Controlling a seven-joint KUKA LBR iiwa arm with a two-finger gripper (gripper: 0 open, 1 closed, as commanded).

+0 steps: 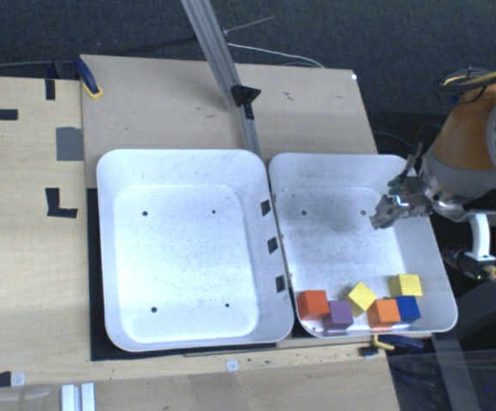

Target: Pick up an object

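The gripper point(386, 212) hangs over the upper right part of the right bin point(333, 187), and whether it is open or shut cannot be told at this size; nothing shows in its grasp. Every block lies well below it along the bin's near wall: the orange block point(313, 302) and purple block point(340, 313) down-left, the yellow block point(361, 295) beneath, another yellow block point(407, 284) and the blue block point(409, 308) down-right. They probably slid there down the sloped floor, so reaching one calls for a move toward that wall.

Wood table point(25, 255), 2 white bins side by side on it: left bin point(110, 229), right bin point(427, 255). Black tape bits point(56, 202) on table's left.
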